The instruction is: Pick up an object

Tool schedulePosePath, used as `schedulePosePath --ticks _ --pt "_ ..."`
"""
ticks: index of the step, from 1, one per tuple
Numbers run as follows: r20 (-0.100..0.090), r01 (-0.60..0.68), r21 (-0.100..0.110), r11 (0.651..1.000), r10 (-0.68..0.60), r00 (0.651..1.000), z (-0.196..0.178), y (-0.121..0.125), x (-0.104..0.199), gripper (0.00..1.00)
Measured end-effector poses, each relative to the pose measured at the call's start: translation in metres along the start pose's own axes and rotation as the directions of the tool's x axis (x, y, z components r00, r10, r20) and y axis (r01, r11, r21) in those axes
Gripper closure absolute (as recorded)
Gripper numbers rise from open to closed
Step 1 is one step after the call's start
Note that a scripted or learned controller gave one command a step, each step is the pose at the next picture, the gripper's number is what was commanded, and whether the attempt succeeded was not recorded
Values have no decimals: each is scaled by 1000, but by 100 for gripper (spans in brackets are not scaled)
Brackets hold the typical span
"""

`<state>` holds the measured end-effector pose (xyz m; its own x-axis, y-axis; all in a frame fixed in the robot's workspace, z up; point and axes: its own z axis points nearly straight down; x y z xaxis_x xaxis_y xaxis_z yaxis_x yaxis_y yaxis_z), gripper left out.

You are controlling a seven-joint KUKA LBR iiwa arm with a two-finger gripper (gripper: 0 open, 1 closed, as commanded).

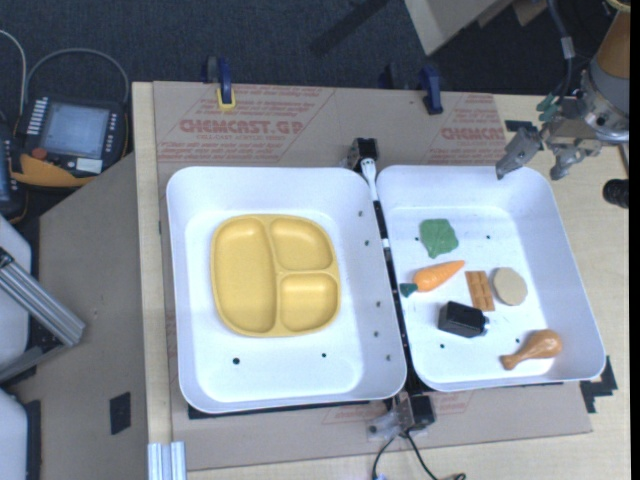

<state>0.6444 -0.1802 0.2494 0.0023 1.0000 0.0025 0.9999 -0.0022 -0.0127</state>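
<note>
Across my desk (pixel 300 118) the right bin (pixel 570 258) groups its carrot (pixel 440 276), black block (pixel 462 319) and drumstick (pixel 533 348) toward the near edge, leaving open floor beneath my pincer (pixel 538 158), splayed wide, empty, over the far rim.

the arm (pixel 612 58) came in from the upper right, its wrist angled down and to the left. the gripper (pixel 533 162) hung at its end with both fingers (pixel 512 156) spread apart, and nothing sat between them.
</note>
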Motion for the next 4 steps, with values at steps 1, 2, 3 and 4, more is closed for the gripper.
schedulePosePath --ticks 1,2,3,4 --pt "2 3 -11 1000 -3 1000 -7 2 1 0" --pt "1 4 -5 1000 -4 1000 48 9 8 0" --pt "1 3 -5 1000 -3 1000 92 9 10 0" --pt "1 4 -5 1000 -4 1000 142 12 19 0"
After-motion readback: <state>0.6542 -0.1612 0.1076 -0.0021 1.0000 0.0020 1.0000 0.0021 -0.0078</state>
